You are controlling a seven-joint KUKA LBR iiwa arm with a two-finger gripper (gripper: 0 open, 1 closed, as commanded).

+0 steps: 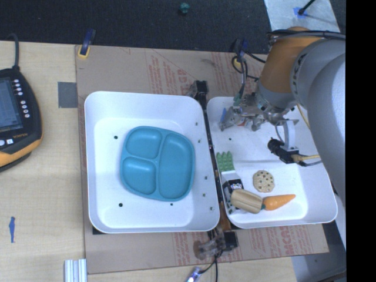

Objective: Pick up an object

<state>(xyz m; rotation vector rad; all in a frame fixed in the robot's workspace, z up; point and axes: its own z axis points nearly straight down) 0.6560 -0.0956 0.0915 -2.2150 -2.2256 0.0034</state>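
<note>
Orange plastic toy carrot lies near front edge of right shallow white bin, just beside tan wooden cylinder. Likely light, stiff, slick, so grab across thick end. Two-finger gripper hovers at bin's far edge; clenched or released, cannot tell.

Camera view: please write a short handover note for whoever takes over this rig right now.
End effector: over the far end of the right bin; grip state cannot be told, and no object is seen in it.
Right bin, near end: green block, cookie, carrot, tan roll, small black item.
Left bin: blue divided plate.
Done: arm is in the right bin.
Left: the pick itself; every object lies on a bin floor.
</note>
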